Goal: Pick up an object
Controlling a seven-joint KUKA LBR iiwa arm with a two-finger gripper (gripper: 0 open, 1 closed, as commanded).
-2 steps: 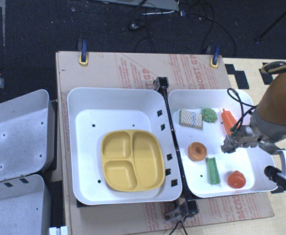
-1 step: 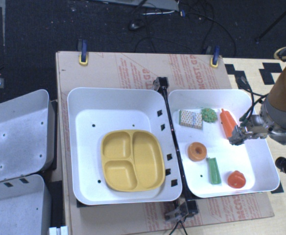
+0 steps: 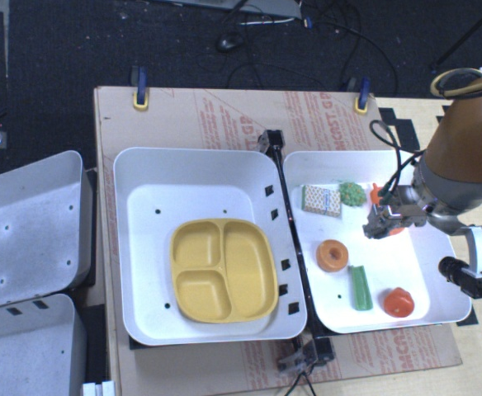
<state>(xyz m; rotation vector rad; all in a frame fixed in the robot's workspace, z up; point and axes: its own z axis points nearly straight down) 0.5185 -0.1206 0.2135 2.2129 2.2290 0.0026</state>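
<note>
— Two shallow white plastic bins sit side by side on the bench. What lies in the left bin [image 3: 142,180]?

— One pale yellow plastic plate with three compartments [image 3: 224,270], resting flat on the bin floor, a little toward the near right corner.

— And across the black divider [image 3: 289,221], in the right bin [image 3: 439,308]?

— Several small things. Nearest the divider, up toward the far side, is a flat rectangular packet with a speckled pattern [image 3: 322,200], and touching its right edge a small green bumpy lump like a broccoli floret [image 3: 353,193]. Below them sits an orange ring-shaped doughnut toy [image 3: 333,255]. Nearer the front lies a green stick-shaped block [image 3: 361,288], lengthwise toward the camera, and just right of it a red rounded toy like a tomato [image 3: 399,302].

— Where is the grey arm with the orange band [image 3: 464,151]?

— It reaches in from the right, over the far right part of the right bin. Its dark two-finger gripper [image 3: 381,223] hangs just right of the green lump and above the doughnut toy, beside something small and orange-red [image 3: 375,194] that I cannot identify.

— How do the jaws stand?

— I cannot tell; the dark parts blur together, and nothing is plainly between them.
</note>
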